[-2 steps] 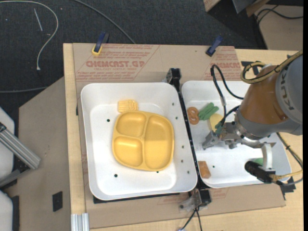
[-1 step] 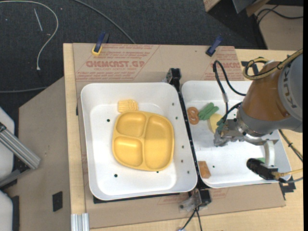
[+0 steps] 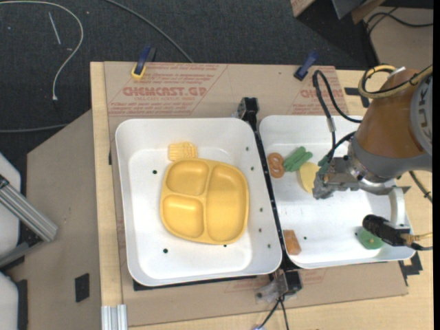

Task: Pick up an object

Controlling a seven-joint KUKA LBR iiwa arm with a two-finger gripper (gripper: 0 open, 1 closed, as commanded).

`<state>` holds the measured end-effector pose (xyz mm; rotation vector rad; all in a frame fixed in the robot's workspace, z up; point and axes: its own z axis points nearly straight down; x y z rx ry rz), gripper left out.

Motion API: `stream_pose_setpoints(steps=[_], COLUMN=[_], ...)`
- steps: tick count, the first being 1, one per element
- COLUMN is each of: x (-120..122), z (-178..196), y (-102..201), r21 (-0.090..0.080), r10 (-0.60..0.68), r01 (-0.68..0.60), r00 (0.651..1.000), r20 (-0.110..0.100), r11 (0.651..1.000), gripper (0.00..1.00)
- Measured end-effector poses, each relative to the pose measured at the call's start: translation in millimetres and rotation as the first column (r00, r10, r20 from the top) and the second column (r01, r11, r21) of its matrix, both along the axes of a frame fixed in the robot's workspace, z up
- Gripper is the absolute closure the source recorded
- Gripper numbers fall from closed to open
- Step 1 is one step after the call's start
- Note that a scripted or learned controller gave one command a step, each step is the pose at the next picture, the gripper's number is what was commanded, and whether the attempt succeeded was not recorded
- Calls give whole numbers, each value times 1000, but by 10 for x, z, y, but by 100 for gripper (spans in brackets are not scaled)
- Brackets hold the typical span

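Camera view: the left bin (image 3: 130, 184) holds a yellow divided plate (image 3: 205, 201) with a small yellow corn piece (image 3: 183, 150) touching its far edge. The right bin (image 3: 323, 243) has the arm (image 3: 392, 133) reaching in over its far right part. The gripper (image 3: 323, 184) hangs low over the bin, just right of a pale yellow piece (image 3: 307, 177). A green piece (image 3: 297, 159) and an orange ring (image 3: 276, 165) lie just left of that. A small brown block (image 3: 291, 242) sits at the near left corner.
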<state>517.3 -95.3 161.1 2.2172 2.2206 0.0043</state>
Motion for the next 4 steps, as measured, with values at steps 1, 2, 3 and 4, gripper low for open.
stream_pose_setpoints(steps=[1,2,3,4], x=[31,48,11,-121], z=[445,986,1032,1008], y=[-48,-47,457,1043], r21=[0,-1,3,4], r10=[-1,0,4,5], r01=[1,0,-4,-5], r00=[1000,1000,1000,1000], r20=[1,3,-4,-8], r11=[1000,1000,1000,1000], gripper=[100,100,100,100])
